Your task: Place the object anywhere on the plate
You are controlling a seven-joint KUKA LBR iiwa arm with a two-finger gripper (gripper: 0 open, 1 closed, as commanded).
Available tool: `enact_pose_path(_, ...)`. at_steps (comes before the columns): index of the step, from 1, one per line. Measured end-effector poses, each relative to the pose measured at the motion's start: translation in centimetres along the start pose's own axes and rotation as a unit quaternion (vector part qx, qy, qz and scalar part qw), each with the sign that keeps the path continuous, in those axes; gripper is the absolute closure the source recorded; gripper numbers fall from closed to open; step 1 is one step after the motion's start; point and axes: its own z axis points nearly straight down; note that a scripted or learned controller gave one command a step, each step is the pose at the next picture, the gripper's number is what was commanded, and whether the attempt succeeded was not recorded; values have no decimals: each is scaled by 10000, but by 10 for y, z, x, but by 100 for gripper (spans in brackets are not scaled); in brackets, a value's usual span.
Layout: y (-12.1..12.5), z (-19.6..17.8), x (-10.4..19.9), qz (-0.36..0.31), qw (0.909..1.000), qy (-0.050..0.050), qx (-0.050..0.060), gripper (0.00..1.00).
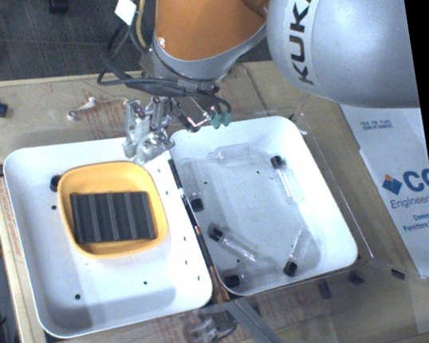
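Hanging over the upper edge where the two bins met, the gripper (147, 137) sat just above the top right corner of the yellow plate (72, 189), a spot that suits either a drop onto the plate or a retreat from it. Whether anything was in its grasp could not be told, for the metal parts blurred together at that angle. A dark ridged block (113, 216) lay flat in the plate's middle, which by my judgement was the object, already where the task wanted it. Several clear vials with black caps (283, 174) lay scattered in the right bin (329, 205), well apart from the plate. From the right, the arm (336, 18) reached steeply down, its orange band (201, 11) over the wrist.
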Motion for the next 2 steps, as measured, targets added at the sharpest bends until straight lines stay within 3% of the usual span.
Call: enact_pose_path(2, 0, -22, -2, 7, 10000, -31, 21, 100)
